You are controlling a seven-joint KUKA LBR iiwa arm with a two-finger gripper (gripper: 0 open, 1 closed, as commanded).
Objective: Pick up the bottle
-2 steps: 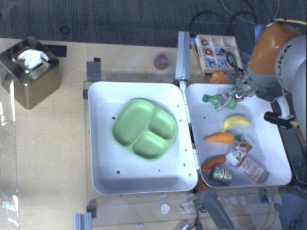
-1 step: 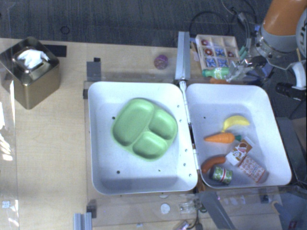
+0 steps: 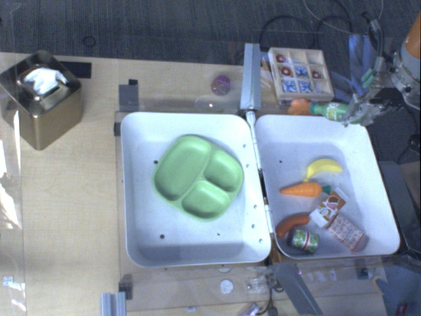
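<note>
Bottle (image 3: 334, 111) held crosswise at the gripper (image 3: 355, 112), above the right bin's (image 3: 378, 176) far rim.

The small green-tinted bottle with an orange end is seen pinched between the closed fingers. In the smooth white right bin are noted a curved banana (image 3: 323, 168), tapered carrot (image 3: 302, 189), carton (image 3: 329, 209) and round can (image 3: 302, 240). A lobed green plate (image 3: 198, 176) is seated in the left bin (image 3: 135, 196).

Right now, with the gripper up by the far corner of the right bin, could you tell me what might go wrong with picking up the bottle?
1. The bottle lies on the right bin's far rim; a nudge from the gripper might tip it off.
2. The orange item touches it and could be dragged along.
</note>
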